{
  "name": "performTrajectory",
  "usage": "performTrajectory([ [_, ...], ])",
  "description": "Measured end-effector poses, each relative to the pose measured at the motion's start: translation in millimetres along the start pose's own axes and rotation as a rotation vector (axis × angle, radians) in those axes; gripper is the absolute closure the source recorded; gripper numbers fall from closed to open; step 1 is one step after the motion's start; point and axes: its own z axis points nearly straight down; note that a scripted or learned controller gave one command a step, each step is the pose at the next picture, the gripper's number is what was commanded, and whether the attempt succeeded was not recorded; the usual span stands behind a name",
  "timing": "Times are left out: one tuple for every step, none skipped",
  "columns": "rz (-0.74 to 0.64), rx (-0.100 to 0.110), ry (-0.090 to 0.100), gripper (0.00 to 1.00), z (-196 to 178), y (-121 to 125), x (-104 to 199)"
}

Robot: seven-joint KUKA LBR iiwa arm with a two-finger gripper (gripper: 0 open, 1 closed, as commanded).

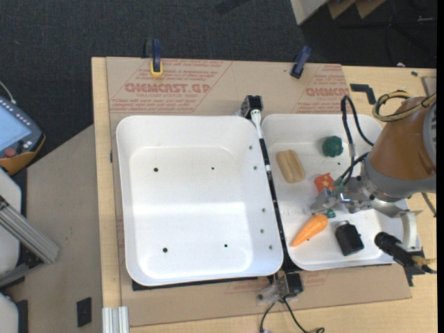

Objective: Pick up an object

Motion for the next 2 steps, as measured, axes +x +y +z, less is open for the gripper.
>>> performTrajectory([
  [0.001, -0.011, -0.004, 1.00, -15, 2, -1],
  [-0.004, -0.016, -0.005, 1.00, -77, 51, 25],
])
